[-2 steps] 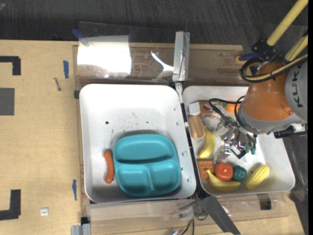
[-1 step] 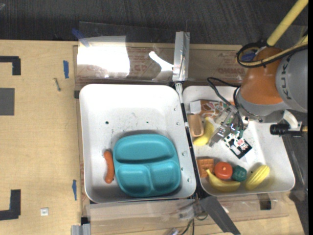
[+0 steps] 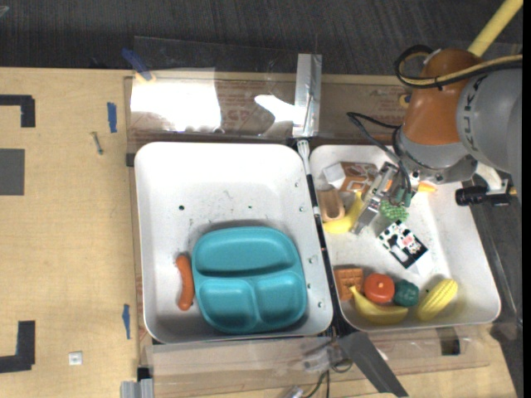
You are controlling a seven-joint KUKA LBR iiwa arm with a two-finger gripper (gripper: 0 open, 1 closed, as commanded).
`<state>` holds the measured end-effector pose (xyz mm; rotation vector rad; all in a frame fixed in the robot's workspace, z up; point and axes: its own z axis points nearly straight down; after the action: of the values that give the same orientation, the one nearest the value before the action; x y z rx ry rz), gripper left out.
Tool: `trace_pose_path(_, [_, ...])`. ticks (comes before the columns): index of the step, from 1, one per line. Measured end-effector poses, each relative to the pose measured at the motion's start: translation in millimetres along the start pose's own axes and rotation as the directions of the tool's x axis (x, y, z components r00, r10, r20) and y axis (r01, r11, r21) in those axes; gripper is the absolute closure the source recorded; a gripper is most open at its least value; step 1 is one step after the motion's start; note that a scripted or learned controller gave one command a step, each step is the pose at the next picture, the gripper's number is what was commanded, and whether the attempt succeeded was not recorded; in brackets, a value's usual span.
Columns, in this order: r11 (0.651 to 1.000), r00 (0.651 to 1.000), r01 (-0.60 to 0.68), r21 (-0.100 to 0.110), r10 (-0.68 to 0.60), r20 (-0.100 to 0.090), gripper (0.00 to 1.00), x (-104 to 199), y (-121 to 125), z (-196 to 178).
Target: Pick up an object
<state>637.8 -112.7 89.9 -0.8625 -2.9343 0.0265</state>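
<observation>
tool (image 3: 375, 208): down in the right bin (image 3: 465, 222) near its far-left corner, can't tell its state
objects: yellow piece (image 3: 338, 222) right by it, card (image 3: 403, 244) just beside, toy fruit (image 3: 383, 293) along the near edge
left bin (image 3: 166, 189): teal tray (image 3: 249, 279), orange sausage (image 3: 185, 282)

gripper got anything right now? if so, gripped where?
Cannot tell. The gripper is low in the right bin, over the clutter by the yellow piece at the bin's left wall, but no object is visibly caught in it.

Floor (image 3: 207, 11): dark grey carpet, far side.
Worktop (image 3: 58, 222): pale wood, left, black corner marks, blue tape bits.
</observation>
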Motion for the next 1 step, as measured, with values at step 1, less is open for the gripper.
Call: trace_pose_path(1, [0.995, 0.994, -0.082, -0.048, 0.085, 0.075, 0.00, 68.1, -27.4, 7.8])
